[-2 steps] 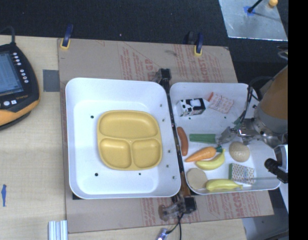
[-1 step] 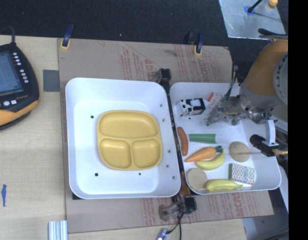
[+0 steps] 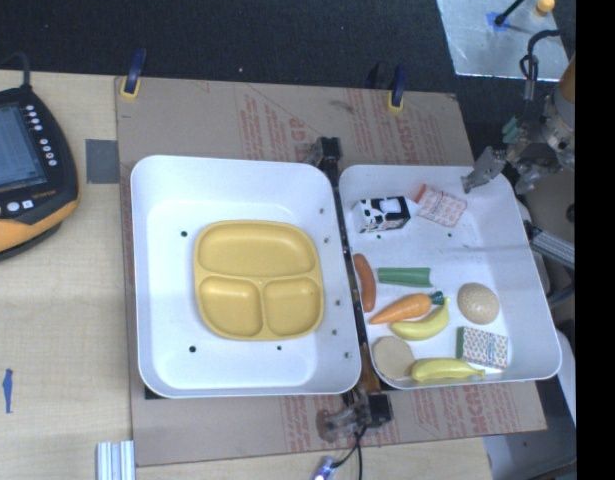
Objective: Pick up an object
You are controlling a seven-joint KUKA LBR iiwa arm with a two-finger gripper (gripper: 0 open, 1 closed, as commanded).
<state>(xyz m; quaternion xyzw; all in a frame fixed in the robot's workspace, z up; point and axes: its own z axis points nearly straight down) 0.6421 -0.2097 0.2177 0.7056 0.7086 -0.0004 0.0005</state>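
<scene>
glossy white plastic bins (image 3: 237,368), matt yellow tray (image 3: 259,278)

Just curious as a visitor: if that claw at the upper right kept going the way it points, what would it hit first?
Probably the red-patterned packet in the right bin; the gripper points down-left toward it, though depth is unclear.

I see faint red print repeating across the cardboard sheet (image 3: 287,118) under the bins, but it's too blurry to read. Small packet (image 3: 442,207) in the right bin (image 3: 532,268) has red print, also unreadable; pendant screen (image 3: 12,153) at left likewise.
</scene>
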